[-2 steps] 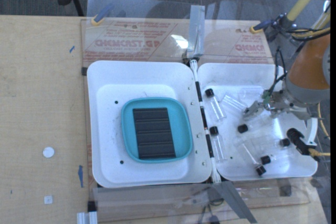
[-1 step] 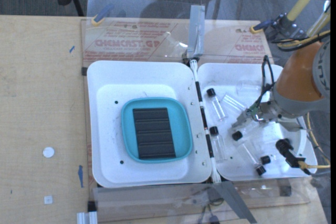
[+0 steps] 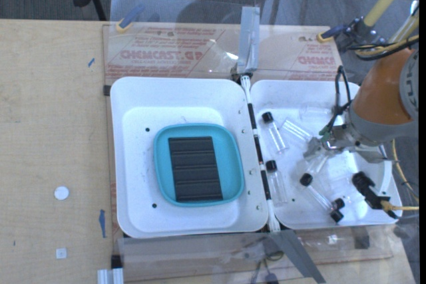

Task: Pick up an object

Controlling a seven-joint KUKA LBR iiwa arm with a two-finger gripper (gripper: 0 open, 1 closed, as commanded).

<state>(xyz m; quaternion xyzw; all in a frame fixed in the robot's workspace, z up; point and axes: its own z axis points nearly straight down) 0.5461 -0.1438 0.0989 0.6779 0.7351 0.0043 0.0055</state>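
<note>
Tubes [image 3: 273,136] made of clear plastic, each with a black cap, are lying scattered in the right bin [image 3: 296,95]. The first tube [image 3: 272,133] is lying near the bin's left edge, toward the back, and its cap is pointing to the back. The second tube [image 3: 277,186] is lying further to the front along that same left edge, just beside the wall. The third tube [image 3: 293,129] is resting at a slant a little to the right of the first one, and I cannot make out its cap. The fourth tube [image 3: 313,169] is lying in the middle of the bin, with its cap at the front end. The fifth tube [image 3: 325,200] is lying near the front edge, with its cap pointing toward the front right corner.

The arm [image 3: 385,96], grey with an orange band, is reaching in from the right and bending down over the middle of the right bin. Its fingers [image 3: 319,148] are hanging right at the back end of the fourth tube. I cannot tell if they are open or closed.

The left bin [image 3: 130,143] is sitting right beside the right bin. A blue-green tray [image 3: 163,163] is lying in its middle, and a dark ridged block [image 3: 194,168] is lying flat inside the tray. Both bins are sitting on a pale wooden surface [image 3: 46,110]. A small white dot [image 3: 61,193] is sitting on the surface, well apart from the bins, near its left edge.
</note>
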